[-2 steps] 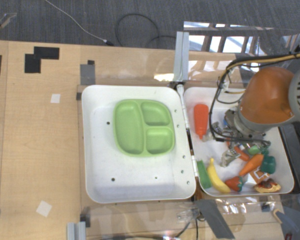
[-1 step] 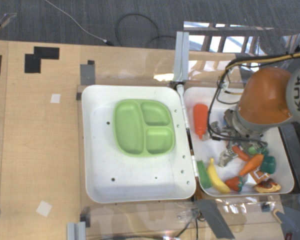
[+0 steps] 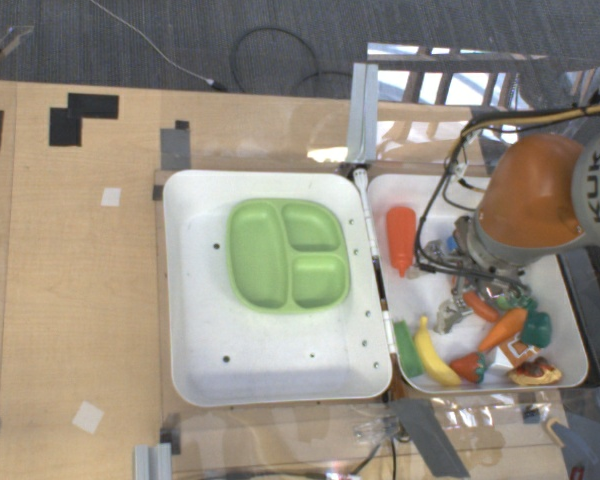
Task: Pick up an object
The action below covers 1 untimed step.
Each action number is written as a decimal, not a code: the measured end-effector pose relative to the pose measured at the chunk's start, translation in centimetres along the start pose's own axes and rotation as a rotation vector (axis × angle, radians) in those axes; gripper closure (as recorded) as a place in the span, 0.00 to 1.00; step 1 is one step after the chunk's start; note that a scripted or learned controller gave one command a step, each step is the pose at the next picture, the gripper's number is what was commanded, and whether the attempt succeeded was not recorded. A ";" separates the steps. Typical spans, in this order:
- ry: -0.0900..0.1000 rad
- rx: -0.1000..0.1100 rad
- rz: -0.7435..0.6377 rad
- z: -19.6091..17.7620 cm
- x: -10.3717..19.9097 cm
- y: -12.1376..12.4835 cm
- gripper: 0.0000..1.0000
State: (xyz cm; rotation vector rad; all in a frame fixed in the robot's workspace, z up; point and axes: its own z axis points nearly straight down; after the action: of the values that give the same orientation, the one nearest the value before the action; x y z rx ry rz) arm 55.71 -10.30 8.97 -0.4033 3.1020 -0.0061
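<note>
The gripper [image 3: 458, 306] hangs low in the right white plastic bin [image 3: 578, 348], under the grey arm with its orange band [image 3: 528, 193]. I cannot tell how the gripper is set, or whether it has hold of anything, because the arm hides most of it from above.

The toys to pick from lie in this same bin. A long orange-red toy carrot [image 3: 401, 238] lies near the bin's left wall, apart from the rest. A yellow toy banana [image 3: 434, 356] lies at the front, with a green toy vegetable [image 3: 406, 346] just beside it. A small pile of orange, red and dark green toys [image 3: 508, 330] sits right next to the gripper, and it looks like the gripper is going for something there.

I think the job is not done yet. Nothing looks lifted, and every toy seems to lie on the bin floor. The grab and the lift are left to do.

The left white plastic bin [image 3: 195, 348] holds a light green plastic tray with three sections [image 3: 286, 255]. Both bins sit on a pale wooden desk [image 3: 70, 288] with a few black squares [image 3: 83, 115] on it. Behind the desk is a dark grey carpet floor [image 3: 180, 8] with a thin cable [image 3: 270, 56] lying on it.
</note>
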 end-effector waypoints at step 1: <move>-0.002 -0.002 0.086 0.0 0.4 -2.0 0.00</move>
State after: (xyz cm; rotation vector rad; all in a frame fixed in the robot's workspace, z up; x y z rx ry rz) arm 55.81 -12.35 8.96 -0.2700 3.1146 -0.0012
